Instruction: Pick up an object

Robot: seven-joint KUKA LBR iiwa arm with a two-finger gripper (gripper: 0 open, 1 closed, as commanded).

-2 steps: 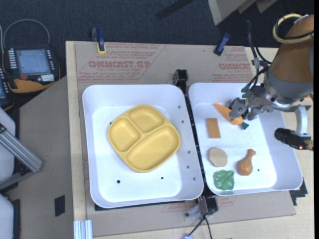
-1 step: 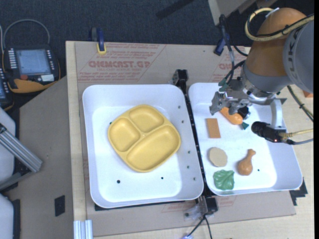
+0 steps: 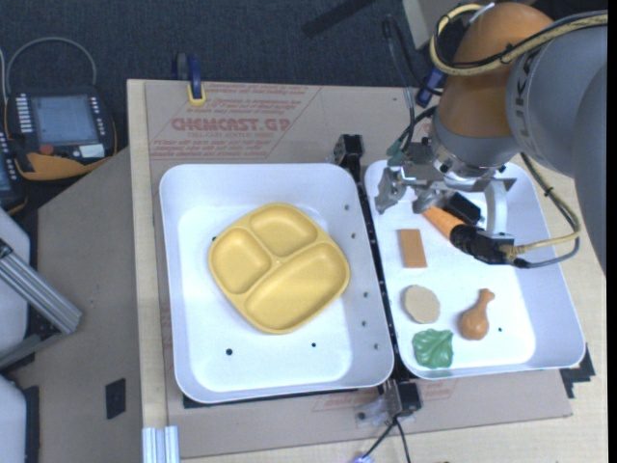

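Right bin [image 3: 549,258], gripper [image 3: 416,193] over carrot [image 3: 442,220], carrot partly hidden

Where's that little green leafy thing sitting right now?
In the camera view, the green leaf lies in the right bin, at its near edge, just below the round tan cookie and left of the drumstick.

A robotics lab: teach pendant [image 3: 60,128], cabled arm [image 3: 521,75], white bins [image 3: 183,287] on a cardboard-topped bench [image 3: 154,133].

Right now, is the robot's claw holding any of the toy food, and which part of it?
It cannot be told. The claw hangs over the carrot at the back of the right bin, but the wrist hides any grip.
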